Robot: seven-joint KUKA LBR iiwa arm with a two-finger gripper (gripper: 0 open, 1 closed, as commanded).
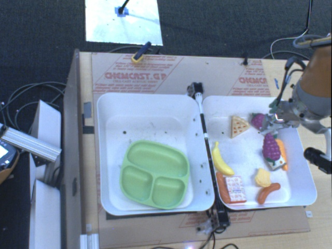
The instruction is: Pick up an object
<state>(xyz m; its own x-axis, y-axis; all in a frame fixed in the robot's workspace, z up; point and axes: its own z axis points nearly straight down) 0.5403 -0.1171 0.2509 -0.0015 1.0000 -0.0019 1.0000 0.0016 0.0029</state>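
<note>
While the arm (317, 82) hangs over the far right, the bench reads like this, left to right. Left bin (111, 113): a green divided plate (154, 174) w/ three sections, sitting toward the near edge, nothing on it. A black divider strip (203, 123) runs btwn the two bins.

Right bin (303, 191): a yellow banana (222, 161) just beside the left wall, and a red-and-white packet (233, 189) at the near-left corner, right below the banana. A pizza slice (238, 126) lies toward the far edge, apart from the rest. Further right, a small purple piece (258, 121) sits near the far edge, touching or v. close to the gripper (274, 119). Purple grapes (270, 147) lie just below that, w/ a carrot (282, 150) alongside. A yellow lump (263, 178) and a sausage (268, 192) sit toward the near-right corner.

Gripper is low over the bin's far-right part; can't tell if it's wide, narrow, or gripping anything.
</note>
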